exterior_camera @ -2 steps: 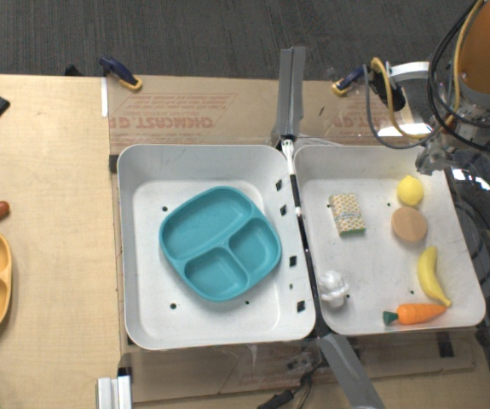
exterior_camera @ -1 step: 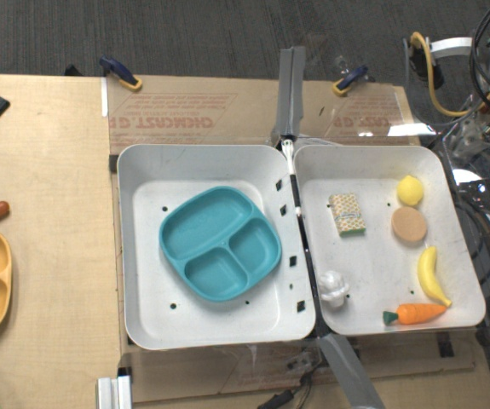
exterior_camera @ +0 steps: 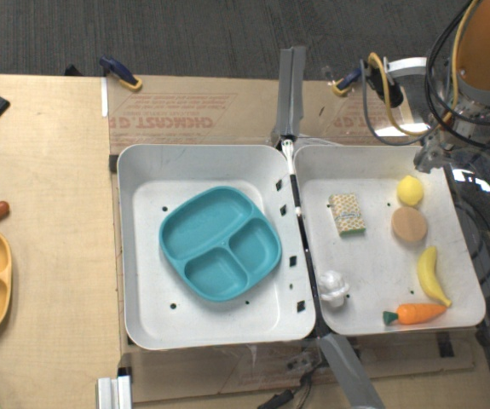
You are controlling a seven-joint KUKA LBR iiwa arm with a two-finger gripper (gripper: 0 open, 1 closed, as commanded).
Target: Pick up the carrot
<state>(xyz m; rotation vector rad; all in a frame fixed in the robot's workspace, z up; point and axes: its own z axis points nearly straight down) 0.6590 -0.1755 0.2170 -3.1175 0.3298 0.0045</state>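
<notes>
The carrot [exterior_camera: 418, 313], orange with a small green top on its left end, lies flat near the front edge of the right bin [exterior_camera: 372, 262]. My gripper [exterior_camera: 430, 156] hangs at the bin's far right corner, well behind the carrot, below the orange band of the arm. It is small and partly lost among cables. Nothing is visibly held in it.
A yellow banana [exterior_camera: 433, 275] lies just behind the carrot, with a tan round piece [exterior_camera: 409, 225] and a lemon [exterior_camera: 410, 191] farther back. A patterned block [exterior_camera: 347, 214] and a white lump [exterior_camera: 332, 289] sit to the left. The left bin [exterior_camera: 142, 313] holds a teal divided plate [exterior_camera: 219, 244].
</notes>
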